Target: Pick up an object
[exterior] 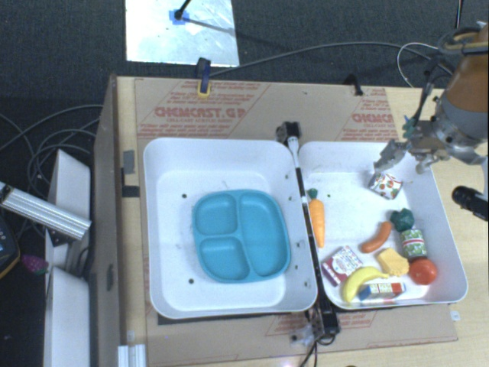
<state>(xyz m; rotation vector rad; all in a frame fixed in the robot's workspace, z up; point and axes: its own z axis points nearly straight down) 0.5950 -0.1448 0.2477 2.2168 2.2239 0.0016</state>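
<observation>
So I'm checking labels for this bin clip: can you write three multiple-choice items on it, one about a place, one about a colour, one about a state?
1. Where does the orange toy carrot lie?
A. on the tray
B. at the right white bin's left wall
C. outside both bins

2. What colour is the divided plastic tray in the left white bin?
A. light blue
B. red
C. yellow

3. How does the yellow toy banana lie?
A. between the gripper's fingers
B. on the bench
C. on the right bin's floor

Answers: 1 B, it lies along the divider side; 2 A, the tray is plainly blue; 3 C, it rests far from the gripper.
</observation>
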